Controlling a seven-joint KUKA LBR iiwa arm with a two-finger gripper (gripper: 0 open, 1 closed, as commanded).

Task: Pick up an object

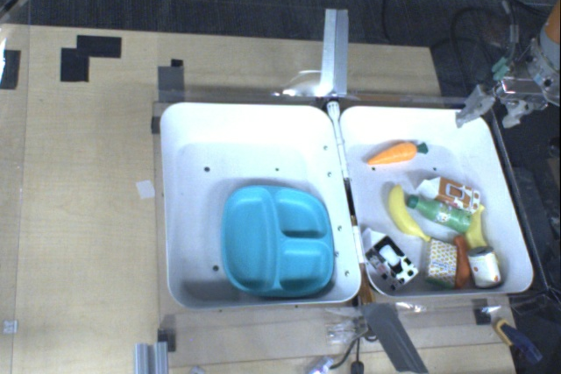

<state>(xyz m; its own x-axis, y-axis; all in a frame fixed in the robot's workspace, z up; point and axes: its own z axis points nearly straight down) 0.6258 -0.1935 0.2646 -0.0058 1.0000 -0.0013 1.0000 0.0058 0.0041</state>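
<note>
The right bin [495, 155] holds several objects. An orange carrot [392, 154] lies near its back. A yellow banana [405, 215] and a green bottle [438, 211] lie in the middle, beside a small patterned box [458, 193]. At the front are a black-and-white item [390, 261], a checkered packet [441, 258] and a small white jar [484, 267]. My gripper [489, 111] hovers over the bin's back right corner, open, with nothing between its fingers. It is well apart from the objects.
In the left bin [188, 188] a blue divided plate [279, 239] lies toward the front. A metal post [336, 48] stands behind the wall between the bins. Cables run across the dark floor at the back.
</note>
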